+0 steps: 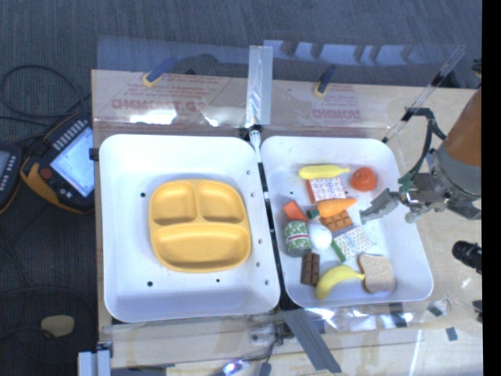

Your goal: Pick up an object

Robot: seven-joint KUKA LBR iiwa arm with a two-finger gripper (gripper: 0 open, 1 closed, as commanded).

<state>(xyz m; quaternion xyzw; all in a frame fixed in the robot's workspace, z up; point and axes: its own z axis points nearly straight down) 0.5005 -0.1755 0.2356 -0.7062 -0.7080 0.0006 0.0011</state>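
Note:
The right bin holds several toy foods: a small yellow banana, a red tomato, a carrot, a checkered cracker, a white egg, a green ball, a chocolate bar, a larger banana and a bread slice. My gripper reaches in from the right, low over the bin's right side. It sits just right of the carrot and below the tomato, and no item is visibly lifted.
A yellow divided plate lies in the left bin. A teach pendant with cables rests off the bench to the left. A metal divider post stands behind the two bins.

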